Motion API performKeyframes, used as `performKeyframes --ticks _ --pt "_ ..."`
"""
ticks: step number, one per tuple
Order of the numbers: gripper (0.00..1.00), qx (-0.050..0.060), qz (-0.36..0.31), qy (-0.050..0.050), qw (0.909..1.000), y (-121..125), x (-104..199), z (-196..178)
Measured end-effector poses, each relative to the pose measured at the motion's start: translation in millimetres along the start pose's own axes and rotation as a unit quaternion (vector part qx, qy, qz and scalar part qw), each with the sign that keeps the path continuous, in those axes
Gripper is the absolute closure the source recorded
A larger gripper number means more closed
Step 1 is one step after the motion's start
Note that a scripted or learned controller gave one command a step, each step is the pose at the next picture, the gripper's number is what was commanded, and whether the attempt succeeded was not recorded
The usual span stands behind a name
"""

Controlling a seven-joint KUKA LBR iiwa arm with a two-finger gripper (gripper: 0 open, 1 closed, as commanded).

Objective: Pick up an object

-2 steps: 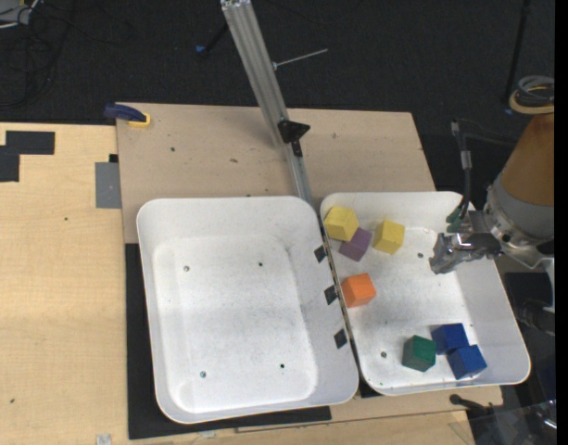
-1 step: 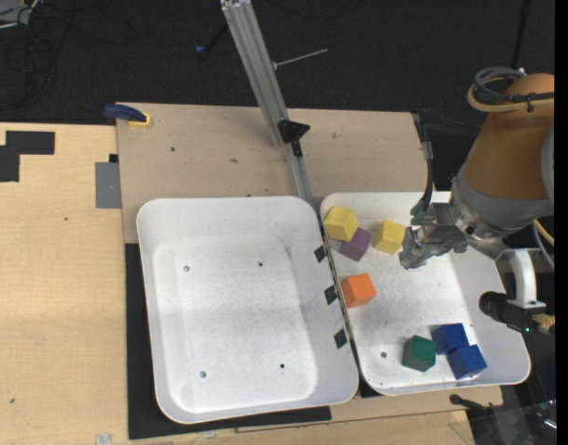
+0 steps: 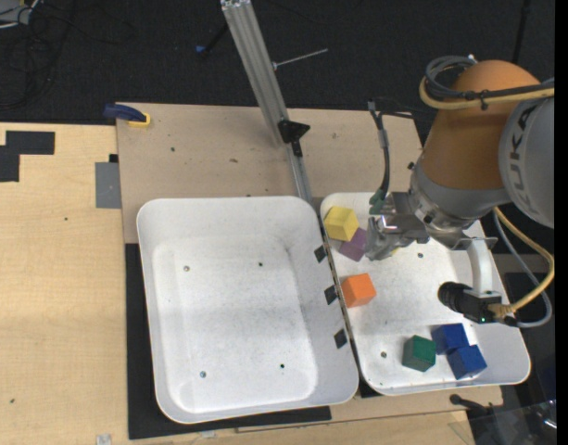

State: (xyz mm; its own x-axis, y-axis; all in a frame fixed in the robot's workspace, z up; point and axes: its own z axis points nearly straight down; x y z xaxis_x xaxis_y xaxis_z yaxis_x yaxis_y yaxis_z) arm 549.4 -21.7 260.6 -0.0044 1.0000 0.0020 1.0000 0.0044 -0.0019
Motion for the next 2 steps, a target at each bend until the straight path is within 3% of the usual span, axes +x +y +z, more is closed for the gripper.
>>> performKeyframes --ticks 2 --pt "1.00 0.002 0.001 0.000 1.0000 11.8 104.5 29.9"
